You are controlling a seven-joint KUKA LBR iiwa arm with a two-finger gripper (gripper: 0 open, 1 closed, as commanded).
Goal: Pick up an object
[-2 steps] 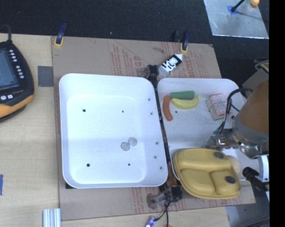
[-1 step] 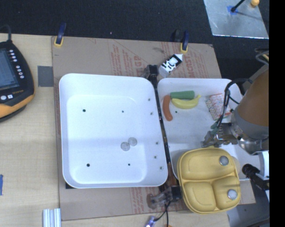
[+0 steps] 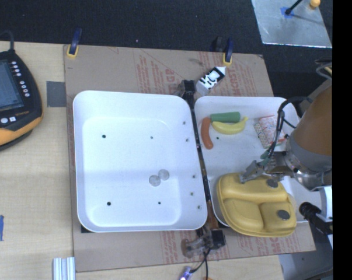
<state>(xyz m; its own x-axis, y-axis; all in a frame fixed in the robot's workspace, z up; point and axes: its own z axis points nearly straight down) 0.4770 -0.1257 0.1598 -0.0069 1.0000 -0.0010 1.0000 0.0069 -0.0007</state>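
The gripper (image 3: 258,172) hangs low in the right bin (image 3: 246,106), its fingers spread open and holding nothing. The fingertips sit just above the top edge of a big yellow toy (image 3: 256,206), which fills the bin's near corner; whether they touch it I cannot tell. Farther back in the same bin lie a banana (image 3: 231,127) with a green piece (image 3: 225,116) against it, an orange stick (image 3: 206,132) and a packet (image 3: 265,128). The left bin (image 3: 135,159) holds two grey discs (image 3: 159,178).
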